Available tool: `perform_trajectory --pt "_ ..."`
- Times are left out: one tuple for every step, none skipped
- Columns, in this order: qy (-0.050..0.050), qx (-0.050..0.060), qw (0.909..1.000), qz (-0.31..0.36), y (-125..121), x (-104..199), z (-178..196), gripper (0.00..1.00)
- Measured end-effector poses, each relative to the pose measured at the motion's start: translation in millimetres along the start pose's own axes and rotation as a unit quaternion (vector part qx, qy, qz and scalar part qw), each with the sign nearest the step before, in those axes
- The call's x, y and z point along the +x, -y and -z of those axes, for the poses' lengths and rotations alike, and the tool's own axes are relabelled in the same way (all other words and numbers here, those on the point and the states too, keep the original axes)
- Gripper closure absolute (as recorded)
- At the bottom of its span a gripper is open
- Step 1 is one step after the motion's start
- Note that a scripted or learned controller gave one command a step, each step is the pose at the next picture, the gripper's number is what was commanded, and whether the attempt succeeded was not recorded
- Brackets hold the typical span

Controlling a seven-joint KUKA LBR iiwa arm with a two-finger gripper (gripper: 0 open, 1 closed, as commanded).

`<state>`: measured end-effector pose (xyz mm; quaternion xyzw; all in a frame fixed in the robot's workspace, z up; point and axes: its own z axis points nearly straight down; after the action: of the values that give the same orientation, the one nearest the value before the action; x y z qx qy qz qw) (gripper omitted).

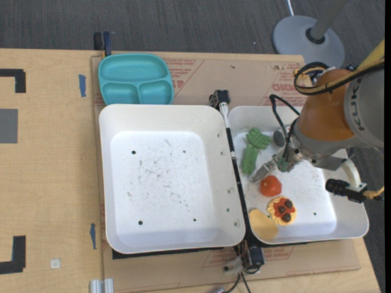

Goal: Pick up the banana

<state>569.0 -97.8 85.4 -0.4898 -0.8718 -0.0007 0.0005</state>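
Banana (263,225) — below end effector (266,171)

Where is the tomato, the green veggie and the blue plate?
tomato (270,185): camera view, middle of its red top.
green veggie (250,157): camera view, middle of its long body.
blue plate (135,69): camera view, floor of its big section.

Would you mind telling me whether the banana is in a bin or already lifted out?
In a bin: the banana lies on the floor of the right bin, near its front-left corner, beside a small yellow piece with dark spots.
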Motion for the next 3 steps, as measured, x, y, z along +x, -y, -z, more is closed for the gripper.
perform_trajectory --pt "0.001 0.000 0.9913 0.132 62.3 30.4 -0.2 0.00" --pt "0.001 0.000 0.9912 0.132 62.2 30.4 -0.2 0.00" --pt "0.001 -0.001 0.9912 0.132 61.0 30.7 10.1 1.00"
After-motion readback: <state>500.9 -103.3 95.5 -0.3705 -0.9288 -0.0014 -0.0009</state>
